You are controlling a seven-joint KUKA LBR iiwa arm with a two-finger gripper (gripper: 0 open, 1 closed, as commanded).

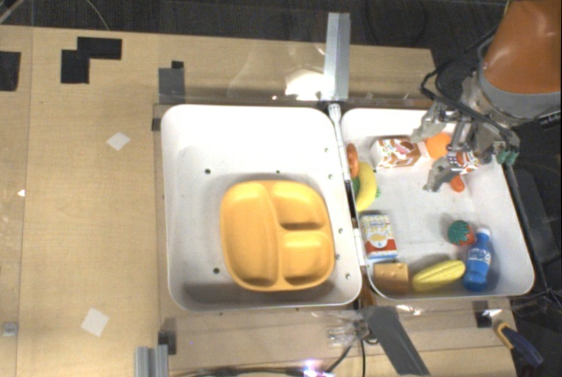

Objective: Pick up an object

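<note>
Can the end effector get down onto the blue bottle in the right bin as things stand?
Probably yes. The blue bottle lies uncovered near the right bin's front corner; the green ball and yellow corn crowd it, and the end effector hovers further back.

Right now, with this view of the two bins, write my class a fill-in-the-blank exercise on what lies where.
1. The yellow tray lies in the ____ bin.
2. The tray has ____ compartments.
3. The blue bottle lies in the right bin, just to the ____ of the corn.
4. The gripper hangs over the ____ bin.

Missing words: left; three; right; right
</note>
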